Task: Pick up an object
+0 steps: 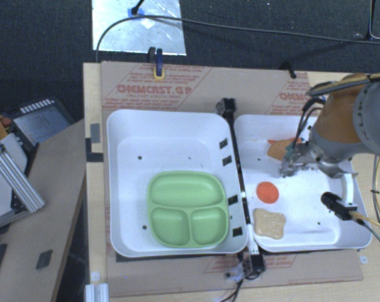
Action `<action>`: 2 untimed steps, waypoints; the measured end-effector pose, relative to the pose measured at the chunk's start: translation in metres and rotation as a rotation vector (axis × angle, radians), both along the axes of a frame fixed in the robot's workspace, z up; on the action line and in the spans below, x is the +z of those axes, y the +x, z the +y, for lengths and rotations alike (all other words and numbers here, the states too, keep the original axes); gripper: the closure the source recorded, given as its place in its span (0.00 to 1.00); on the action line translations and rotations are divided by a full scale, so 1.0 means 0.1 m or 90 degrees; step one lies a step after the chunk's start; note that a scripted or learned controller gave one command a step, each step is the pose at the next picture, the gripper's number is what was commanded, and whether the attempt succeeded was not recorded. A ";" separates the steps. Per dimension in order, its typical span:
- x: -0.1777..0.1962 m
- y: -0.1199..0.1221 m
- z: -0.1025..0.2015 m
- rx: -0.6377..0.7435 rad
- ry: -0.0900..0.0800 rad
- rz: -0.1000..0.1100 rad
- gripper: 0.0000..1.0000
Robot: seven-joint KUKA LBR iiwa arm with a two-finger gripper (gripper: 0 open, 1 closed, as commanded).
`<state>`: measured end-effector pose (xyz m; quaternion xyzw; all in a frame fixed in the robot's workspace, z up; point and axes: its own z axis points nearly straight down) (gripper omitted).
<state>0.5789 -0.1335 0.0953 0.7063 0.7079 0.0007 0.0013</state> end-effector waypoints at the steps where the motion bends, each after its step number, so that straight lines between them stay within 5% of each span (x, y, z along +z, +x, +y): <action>1: 0.48 -0.03 -0.08 -0.002 0.000 -0.001 1.00; 2: 1.13 -0.02 -0.10 0.001 -0.001 -0.003 1.00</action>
